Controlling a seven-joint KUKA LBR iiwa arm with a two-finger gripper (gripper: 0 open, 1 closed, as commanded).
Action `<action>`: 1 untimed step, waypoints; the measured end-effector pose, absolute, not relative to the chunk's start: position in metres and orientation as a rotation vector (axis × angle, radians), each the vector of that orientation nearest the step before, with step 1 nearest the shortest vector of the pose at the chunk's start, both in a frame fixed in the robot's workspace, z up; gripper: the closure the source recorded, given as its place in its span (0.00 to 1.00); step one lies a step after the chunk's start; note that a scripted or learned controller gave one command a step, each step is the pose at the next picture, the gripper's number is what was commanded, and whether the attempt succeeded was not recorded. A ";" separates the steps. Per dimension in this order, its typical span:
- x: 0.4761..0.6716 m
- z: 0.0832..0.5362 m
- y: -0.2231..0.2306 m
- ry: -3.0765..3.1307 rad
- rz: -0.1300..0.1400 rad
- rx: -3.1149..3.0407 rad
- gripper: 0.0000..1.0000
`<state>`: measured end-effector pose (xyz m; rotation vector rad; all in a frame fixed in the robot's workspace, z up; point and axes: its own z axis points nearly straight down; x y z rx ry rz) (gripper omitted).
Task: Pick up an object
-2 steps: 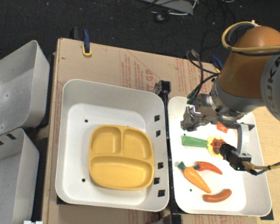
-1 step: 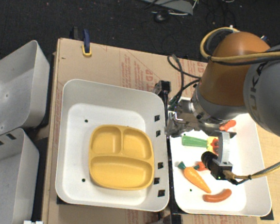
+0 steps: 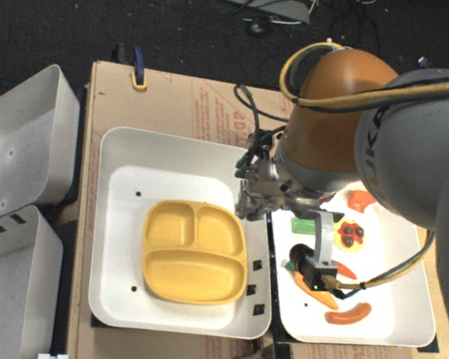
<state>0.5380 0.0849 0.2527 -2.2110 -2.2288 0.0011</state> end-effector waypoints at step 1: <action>0.539 0.253 0.082 -2.223 0.002 -2.219 0.00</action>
